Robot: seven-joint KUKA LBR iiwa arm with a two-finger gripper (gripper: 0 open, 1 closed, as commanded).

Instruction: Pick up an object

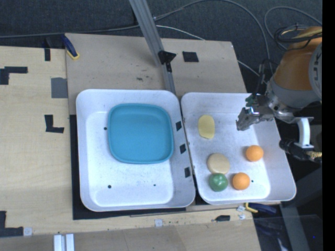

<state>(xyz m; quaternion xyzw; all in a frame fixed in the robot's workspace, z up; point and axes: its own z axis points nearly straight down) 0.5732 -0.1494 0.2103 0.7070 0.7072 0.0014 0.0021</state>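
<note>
Here fingers (pixel 245 120) hover over right bin (pixel 280 192), nothing gripped.

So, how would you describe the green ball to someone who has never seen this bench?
Look in the right-hand shallow white bin, at its near edge. The small green ball lies there, below the pale beige oval piece and left of a small orange ball. It is the one green item there.
</note>
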